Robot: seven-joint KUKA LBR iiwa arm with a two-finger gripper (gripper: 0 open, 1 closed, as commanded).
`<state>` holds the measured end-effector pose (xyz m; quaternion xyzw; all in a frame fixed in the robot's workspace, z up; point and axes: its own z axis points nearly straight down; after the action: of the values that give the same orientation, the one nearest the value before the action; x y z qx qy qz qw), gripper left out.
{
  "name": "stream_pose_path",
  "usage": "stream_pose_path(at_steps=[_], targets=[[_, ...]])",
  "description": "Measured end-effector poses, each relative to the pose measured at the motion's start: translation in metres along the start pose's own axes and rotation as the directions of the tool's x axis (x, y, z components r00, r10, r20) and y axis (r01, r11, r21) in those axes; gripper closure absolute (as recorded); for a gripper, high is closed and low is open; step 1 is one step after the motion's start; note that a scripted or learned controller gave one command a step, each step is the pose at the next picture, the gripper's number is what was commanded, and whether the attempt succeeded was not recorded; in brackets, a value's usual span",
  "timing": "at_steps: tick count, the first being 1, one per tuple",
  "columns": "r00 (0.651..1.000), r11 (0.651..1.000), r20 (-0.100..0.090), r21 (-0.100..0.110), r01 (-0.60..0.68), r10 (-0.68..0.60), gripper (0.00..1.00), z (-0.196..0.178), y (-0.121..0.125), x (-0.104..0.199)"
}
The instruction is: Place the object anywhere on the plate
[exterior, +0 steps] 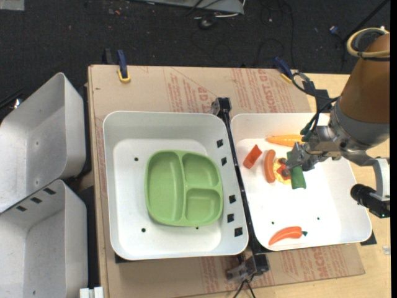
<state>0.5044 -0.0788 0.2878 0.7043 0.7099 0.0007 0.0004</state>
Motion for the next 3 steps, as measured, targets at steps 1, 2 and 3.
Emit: stream_pose_path(at_steps=[1, 2, 3], targets=[[1.0, 1.0, 0.0, 0.004, -0.001, 0.001, 1.0, 0.021, 0.019, 0.052], [1.0, 1.0, 0.0, 0.002, -0.001, 0.001, 1.0, 0.041, 0.045, 0.091], [1.0, 1.0, 0.0, -0.001, 0.0, 0.0, 1.0, 0.053, 0.078, 0.144]])
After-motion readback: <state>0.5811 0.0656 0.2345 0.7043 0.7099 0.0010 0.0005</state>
